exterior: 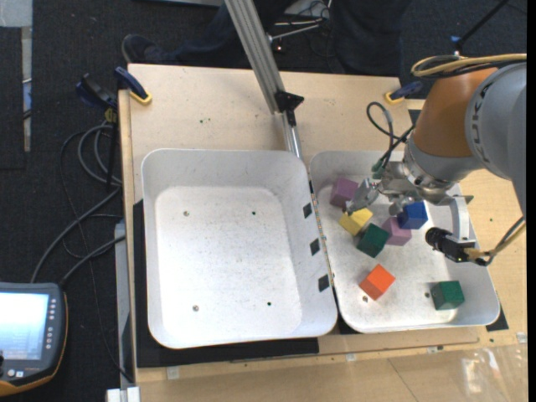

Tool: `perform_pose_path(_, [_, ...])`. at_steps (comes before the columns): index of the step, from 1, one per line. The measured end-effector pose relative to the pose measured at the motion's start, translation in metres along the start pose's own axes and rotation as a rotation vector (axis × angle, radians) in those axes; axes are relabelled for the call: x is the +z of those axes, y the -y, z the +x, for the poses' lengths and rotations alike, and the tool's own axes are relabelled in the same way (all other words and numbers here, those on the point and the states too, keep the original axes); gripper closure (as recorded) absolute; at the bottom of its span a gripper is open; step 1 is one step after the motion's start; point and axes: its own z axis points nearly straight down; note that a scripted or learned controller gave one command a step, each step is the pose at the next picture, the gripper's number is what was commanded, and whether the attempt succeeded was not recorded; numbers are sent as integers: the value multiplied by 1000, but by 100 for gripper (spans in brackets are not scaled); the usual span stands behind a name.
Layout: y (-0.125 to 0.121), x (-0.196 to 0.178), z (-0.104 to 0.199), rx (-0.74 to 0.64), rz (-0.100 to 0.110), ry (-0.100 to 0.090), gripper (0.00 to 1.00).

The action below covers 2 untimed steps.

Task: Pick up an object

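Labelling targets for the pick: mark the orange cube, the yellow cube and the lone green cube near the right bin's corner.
orange cube [378,280], camera view, top face.
yellow cube [358,220], camera view, top face.
green cube [447,295], camera view, middle of the cube.

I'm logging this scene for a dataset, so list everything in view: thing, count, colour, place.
Bins: 2, white, side by side on the bench; left bin, right bin.
Blocks: 7, all in the right bin: purple at its upper left, yellow, dark green, second purple, blue, orange, green near the lower right corner.
Bench: 1, tan wood.
Clamps: 2, blue and yellow, at the bench's far corners.
Metal pole: 1, grey, slanting over the far edge.
Handheld screen: 1, lower left.
Arm: 1, grey with an orange band.
Gripper: over the block cluster.
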Motion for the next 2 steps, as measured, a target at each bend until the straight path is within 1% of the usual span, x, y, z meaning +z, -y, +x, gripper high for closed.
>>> perform_pose_path(1, [-2, -14, 0, -1, -8, 1, 100])
perform_pose_path(2, [0, -58, 3, -4, -12, 1, 100])
